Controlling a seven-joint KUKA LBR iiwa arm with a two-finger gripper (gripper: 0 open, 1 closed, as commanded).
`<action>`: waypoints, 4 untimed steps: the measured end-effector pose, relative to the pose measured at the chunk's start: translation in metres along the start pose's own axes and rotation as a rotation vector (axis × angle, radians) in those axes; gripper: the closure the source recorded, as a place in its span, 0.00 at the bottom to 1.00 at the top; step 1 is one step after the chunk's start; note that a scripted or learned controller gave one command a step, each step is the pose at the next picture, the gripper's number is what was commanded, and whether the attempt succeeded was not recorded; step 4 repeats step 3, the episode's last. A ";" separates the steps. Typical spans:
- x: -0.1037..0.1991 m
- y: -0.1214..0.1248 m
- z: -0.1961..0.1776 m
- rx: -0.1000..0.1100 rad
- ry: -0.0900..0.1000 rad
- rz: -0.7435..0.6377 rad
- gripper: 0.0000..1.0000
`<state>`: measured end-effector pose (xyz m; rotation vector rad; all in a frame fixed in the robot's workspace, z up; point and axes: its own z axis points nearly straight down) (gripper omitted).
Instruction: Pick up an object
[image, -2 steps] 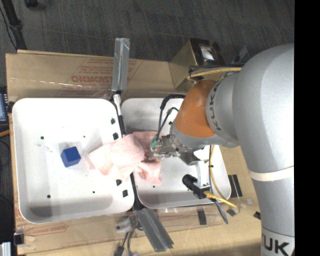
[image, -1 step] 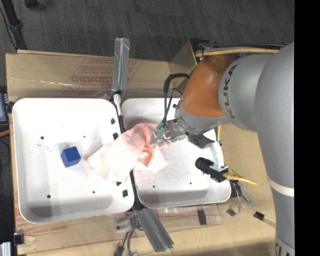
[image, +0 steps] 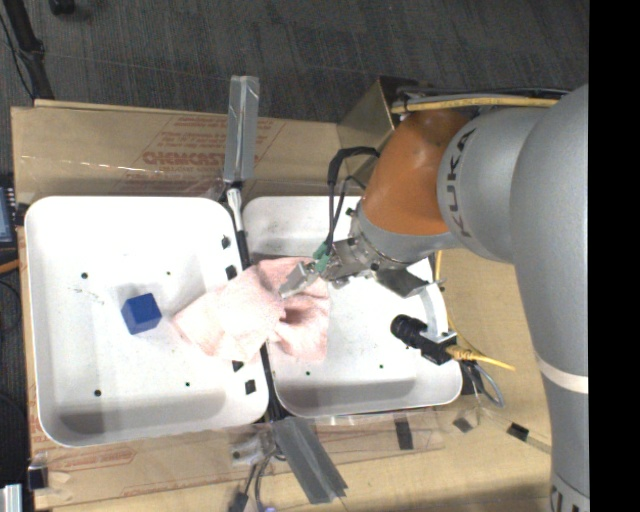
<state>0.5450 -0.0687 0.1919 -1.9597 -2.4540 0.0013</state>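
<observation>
Camera view: I watch the arm (image: 500, 170) lean in over the right bin (image: 350, 390), its gripper (image: 310, 275) down at the pink cloth (image: 250, 315), which drapes across the divider between the two bins. I cannot tell how the fingers stand. The blue cube (image: 141, 312) sits well apart in the left bin (image: 60, 300). My worry: the cloth may snag on the divider as it lifts, or a thin fold may slip free.
</observation>
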 end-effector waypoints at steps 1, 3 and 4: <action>-0.055 -0.004 0.101 0.002 0.001 -0.106 0.00; -0.007 0.063 -0.001 -0.001 0.000 -0.221 1.00; -0.007 0.063 -0.001 -0.001 0.000 -0.221 1.00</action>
